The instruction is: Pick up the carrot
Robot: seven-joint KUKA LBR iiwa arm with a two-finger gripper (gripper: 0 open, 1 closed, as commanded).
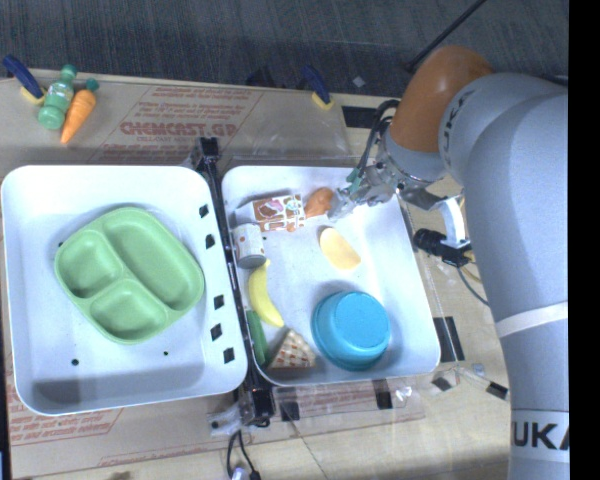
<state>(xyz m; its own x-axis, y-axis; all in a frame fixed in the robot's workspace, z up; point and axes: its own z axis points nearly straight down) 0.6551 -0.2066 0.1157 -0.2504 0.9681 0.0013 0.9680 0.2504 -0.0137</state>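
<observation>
A: Gripper (358,190)?
B: Fingers too small and blurred to read.
A: Arm (510,238)?
B: Cut off at frame bottom.
A: Green item (255,336) by the right bin's left wall?
B: Partly hidden, unidentifiable.

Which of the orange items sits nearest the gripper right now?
The small orange piece in the right bin, beside the gripper and next to the little carton. The other orange item, the carrot, lies outside the bins at top left.
</observation>
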